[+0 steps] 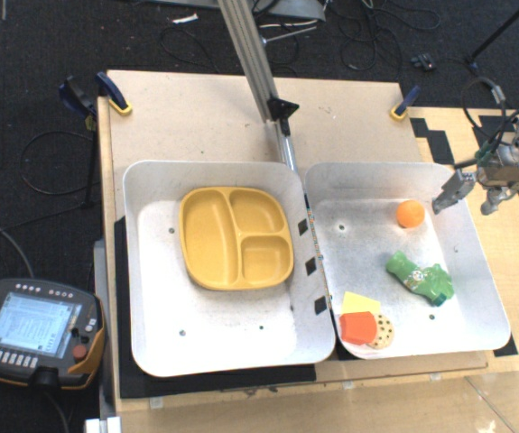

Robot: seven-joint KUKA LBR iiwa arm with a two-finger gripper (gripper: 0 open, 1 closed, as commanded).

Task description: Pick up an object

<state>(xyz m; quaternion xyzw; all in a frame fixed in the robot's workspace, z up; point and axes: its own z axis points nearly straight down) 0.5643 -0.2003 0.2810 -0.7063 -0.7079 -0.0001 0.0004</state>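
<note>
The counter (205, 124), a pale board with yellow-tipped clamps at its far corners, carries two shallow white bins side by side. The left bin (151, 332) holds one thing: a yellow divided plate (236, 238) with three compartments, lying flat near the bin's centre and shifted a little toward twelve o'clock. All three compartments look bare.

The right bin (476, 314) touches the left one along a shared edge marked with small black tabs. Within it, a green crumpled toy (420, 277) lies toward four o'clock of the bin's centre. At six o'clock, against the near rim, a small cluster sits together: a yellow wedge (360, 302) touching a red block (359, 328), with a round tan cookie-like disc (384, 333) just beside the block on its right. An orange ball (410, 214) rests toward one o'clock, well apart from the cluster and near the green toy.

The end effector (474, 196) hangs over the right bin's rim at about two o'clock, just to the right of the orange ball. Its two fingers (452, 192) stand spread apart with nothing between them. The ball lies on the bin floor, clear of the fingers.
</note>
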